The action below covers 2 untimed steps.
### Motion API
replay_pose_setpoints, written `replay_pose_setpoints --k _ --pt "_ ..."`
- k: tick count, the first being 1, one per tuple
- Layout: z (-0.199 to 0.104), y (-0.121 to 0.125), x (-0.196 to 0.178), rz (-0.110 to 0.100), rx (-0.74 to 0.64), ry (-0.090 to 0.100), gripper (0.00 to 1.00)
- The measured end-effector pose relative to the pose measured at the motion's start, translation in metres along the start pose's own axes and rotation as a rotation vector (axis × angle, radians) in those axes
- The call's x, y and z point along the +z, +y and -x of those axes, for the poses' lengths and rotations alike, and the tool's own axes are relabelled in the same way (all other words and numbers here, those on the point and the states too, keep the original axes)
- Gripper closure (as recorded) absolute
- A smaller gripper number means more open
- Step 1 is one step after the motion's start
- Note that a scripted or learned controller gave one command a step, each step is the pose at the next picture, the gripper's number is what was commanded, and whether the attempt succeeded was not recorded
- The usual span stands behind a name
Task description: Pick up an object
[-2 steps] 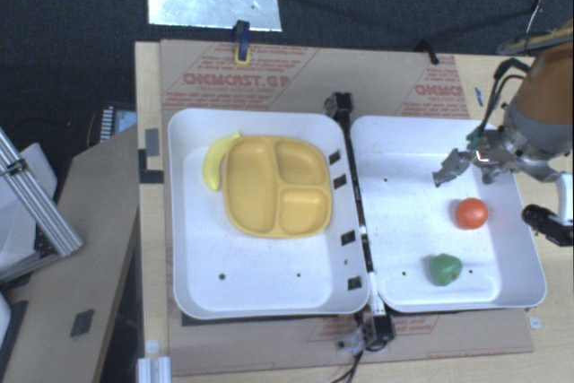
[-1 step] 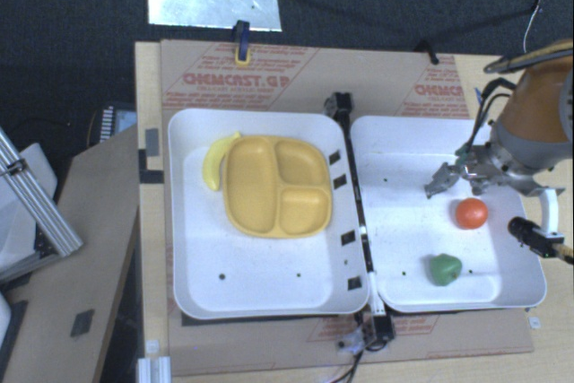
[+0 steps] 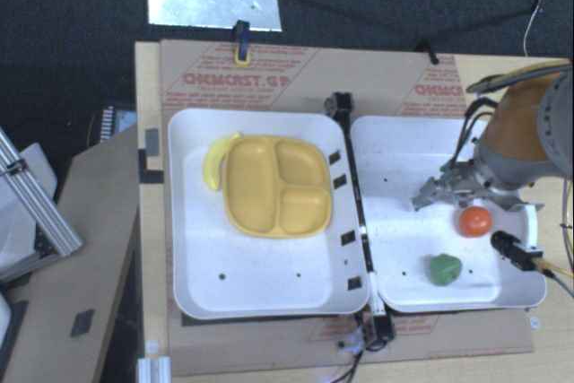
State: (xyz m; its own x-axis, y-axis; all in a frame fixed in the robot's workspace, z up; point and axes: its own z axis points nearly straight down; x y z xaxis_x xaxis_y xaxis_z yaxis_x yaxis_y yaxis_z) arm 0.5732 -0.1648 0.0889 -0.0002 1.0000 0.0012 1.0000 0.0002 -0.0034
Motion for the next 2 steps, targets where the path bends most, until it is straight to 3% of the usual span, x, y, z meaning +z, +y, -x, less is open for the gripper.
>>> replay_pose_setpoints --k 1,2 --pt "0.001 0.002 -0.014 0.007 0.001 -0.003 1.00" --pt "0.010 0.001 -0.074 0.011 0.002 -0.004 1.00"
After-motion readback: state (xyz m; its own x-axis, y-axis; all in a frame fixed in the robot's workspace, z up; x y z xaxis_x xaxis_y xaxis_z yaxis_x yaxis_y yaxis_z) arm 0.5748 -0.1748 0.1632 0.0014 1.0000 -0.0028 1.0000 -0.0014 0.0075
